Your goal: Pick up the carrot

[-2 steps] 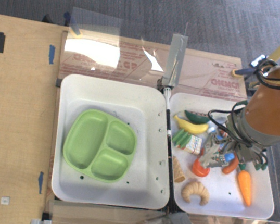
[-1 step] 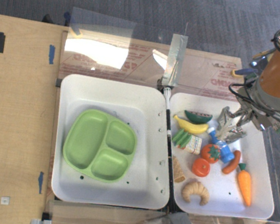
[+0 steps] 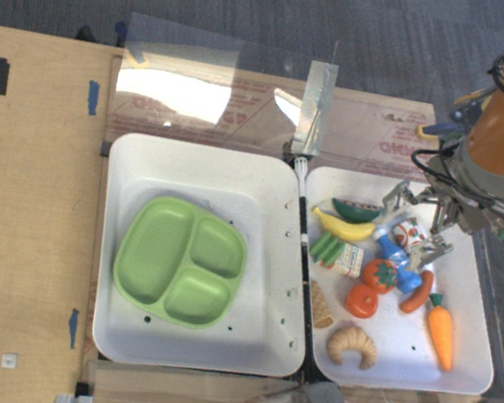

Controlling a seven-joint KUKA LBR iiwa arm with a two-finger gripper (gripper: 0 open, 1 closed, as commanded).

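Observation:
The carrot [image 3: 441, 337] is orange with a green top. It lies near the front right corner of the right bin [image 3: 471, 378], with its tip towards the front edge. My gripper [image 3: 417, 222] hangs open over the back of that bin, above a blue and white toy [image 3: 393, 248]. Nothing is between its fingers. The carrot is in front of the gripper and to its right, well apart from it.
Toy food crowds the right bin: a banana [image 3: 343, 225], a watermelon slice [image 3: 357, 208], green beans [image 3: 325, 248], a tomato [image 3: 361, 300], a red sausage [image 3: 416, 291] just left of the carrot, and a croissant [image 3: 354, 345]. A green divided plate [image 3: 181, 259] lies in the left bin [image 3: 131, 158].

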